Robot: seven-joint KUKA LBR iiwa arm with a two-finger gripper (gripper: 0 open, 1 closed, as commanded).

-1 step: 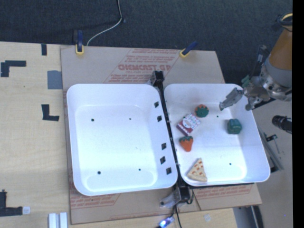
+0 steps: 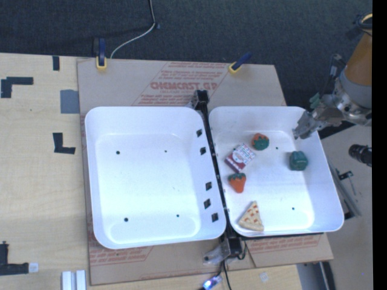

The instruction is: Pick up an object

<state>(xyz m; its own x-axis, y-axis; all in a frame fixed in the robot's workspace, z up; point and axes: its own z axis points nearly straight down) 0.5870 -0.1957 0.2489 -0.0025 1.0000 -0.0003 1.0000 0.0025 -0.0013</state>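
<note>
Two shallow white plastic bins sit side by side; the left bin (image 2: 103,180) holds nothing, the right bin (image 2: 314,216) five small toys: a red-and-green tomato (image 2: 260,141), a dark green block (image 2: 297,161), a red-and-white packet (image 2: 240,157), a red strawberry (image 2: 237,182) and a tan pizza wedge (image 2: 251,217). The grey two-finger gripper (image 2: 304,130) hovers over the right bin's far right rim, near the green block; whether it is clenched or released cannot be told.

Light is bright and even from above, with the white bins (image 2: 145,116) close to glare and soft shadows along their walls. Focus is fair; the arm (image 2: 357,71) looks slightly blurred.
</note>
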